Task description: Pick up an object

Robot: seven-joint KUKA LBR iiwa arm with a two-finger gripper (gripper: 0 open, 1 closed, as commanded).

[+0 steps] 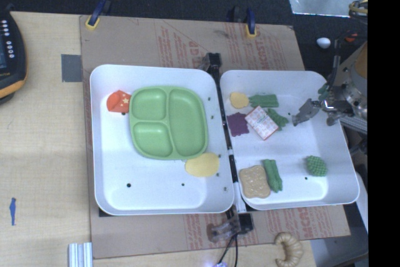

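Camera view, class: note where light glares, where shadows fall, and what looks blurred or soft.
Camera view: even overhead light; the left bin floor glares pale beside the green plate; soft short shadows under the yellow piece and the cracker; the hand at the right bin looks soft and smeared, its fingers unreadable; small toys lack fine detail.

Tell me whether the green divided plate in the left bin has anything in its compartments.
Empty. All three compartments of the green plate show bare green. The yellow piece and the red piece lie outside its rim, on the left bin.
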